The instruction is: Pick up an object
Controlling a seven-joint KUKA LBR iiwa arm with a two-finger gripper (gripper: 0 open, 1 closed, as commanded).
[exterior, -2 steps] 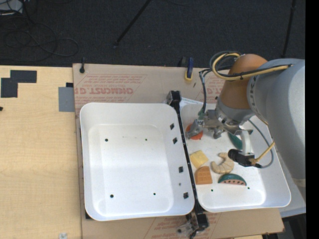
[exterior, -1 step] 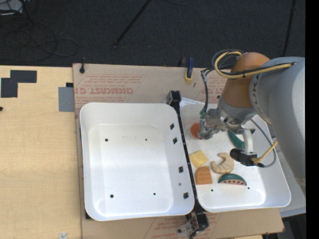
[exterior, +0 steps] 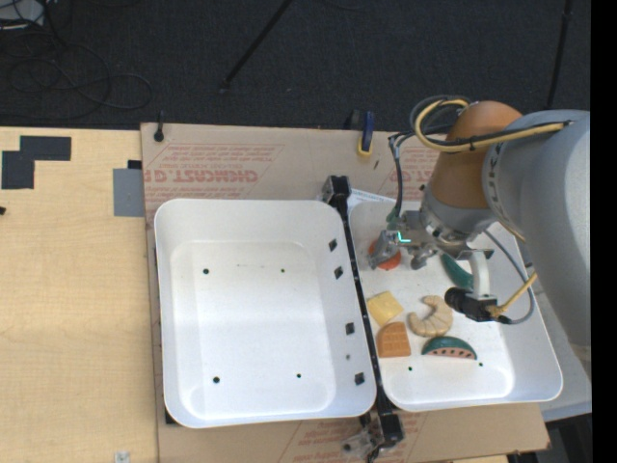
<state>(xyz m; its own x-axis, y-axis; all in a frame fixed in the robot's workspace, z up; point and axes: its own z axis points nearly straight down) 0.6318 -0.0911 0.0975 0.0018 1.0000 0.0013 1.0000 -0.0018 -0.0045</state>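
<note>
Two white bins, left and right, rest on a cardboard sheet. A blue clamp grips the sheet's far edge. Black floor lies beyond.

Two shallow white plastic bins hold the colours — a pale yellow wedge, an orange-tan block, a beige croissant-shaped piece and a red-and-green watermelon slice.

You see two white bins: a left bin and a right bin. In the right one, count one yellow block, one orange block, one pale croissant-shaped piece, one watermelon slice, and one red item.
</note>
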